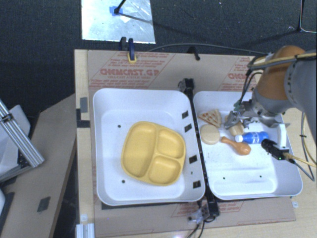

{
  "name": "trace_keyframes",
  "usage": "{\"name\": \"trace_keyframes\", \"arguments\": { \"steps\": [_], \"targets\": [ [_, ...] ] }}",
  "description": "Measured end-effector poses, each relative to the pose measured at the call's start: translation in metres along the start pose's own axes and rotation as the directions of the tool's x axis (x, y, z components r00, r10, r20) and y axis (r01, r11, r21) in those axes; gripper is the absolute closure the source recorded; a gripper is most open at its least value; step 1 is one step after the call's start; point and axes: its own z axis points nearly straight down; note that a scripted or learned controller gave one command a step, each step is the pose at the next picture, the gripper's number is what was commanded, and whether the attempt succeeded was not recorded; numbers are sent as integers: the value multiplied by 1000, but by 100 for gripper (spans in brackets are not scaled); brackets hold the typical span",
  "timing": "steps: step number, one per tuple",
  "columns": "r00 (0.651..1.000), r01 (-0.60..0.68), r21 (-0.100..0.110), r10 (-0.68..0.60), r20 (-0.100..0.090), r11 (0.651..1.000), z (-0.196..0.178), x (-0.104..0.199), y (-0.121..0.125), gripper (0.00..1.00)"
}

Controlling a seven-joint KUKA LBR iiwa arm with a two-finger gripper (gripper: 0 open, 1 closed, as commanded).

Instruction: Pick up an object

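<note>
Objects are lying clustered in the upper part of the right bin [247,182]: a tan wedge [211,117], a pale round disc [209,135] just below it, an orange spoon-like piece [237,146], and a blue-and-white bottle [251,138] beside that. The gripper [236,120] is hanging low over this cluster, just above the bottle; cannot tell its opening or any hold. A yellow divided tray [153,153] is sitting in the left bin [106,133].

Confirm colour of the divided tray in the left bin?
Pale yellow, plain with no pattern. The divided tray shows best in the camera view, lying in the left bin.
</note>
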Motion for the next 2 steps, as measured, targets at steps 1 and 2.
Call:
{"name": "trace_keyframes", "arguments": {
  "steps": [1, 2],
  "targets": [
    [1000, 3, 0, -3, 0, 1000, -48, 9, 2, 100],
    [1000, 1, -3, -1, 1, 1000, -109, 0, 2, 100]
  ]
}}
